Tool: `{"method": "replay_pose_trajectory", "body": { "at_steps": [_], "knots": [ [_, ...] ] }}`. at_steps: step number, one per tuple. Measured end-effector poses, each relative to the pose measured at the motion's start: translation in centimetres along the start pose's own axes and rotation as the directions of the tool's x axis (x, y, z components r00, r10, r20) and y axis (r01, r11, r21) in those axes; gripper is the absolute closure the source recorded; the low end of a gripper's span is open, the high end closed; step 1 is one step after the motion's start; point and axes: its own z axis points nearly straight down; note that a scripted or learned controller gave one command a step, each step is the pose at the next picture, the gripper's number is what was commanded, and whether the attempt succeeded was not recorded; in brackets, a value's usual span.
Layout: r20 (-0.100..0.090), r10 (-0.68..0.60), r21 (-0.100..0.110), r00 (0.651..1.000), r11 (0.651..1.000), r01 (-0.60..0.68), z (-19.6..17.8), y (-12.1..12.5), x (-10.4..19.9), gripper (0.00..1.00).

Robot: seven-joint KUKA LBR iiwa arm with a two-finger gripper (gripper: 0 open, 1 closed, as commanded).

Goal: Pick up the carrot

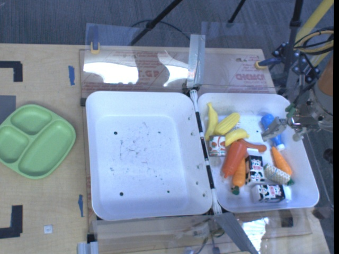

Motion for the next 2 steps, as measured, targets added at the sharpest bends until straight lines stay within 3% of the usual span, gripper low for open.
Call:
{"method": "replay_pose_trajectory", "body": {
  "at_steps": [1, 2],
  "knots": [
    [0.001, -0.098, -0.003, 0.995, 0.995, 0.098, 11.5, -3.3, -0.5, 0.00],
    [0.003, -0.151, -0.005, 0.989, 0.989, 0.151, 10.9, 0.4, 6.1, 0.00]
  ]
}}
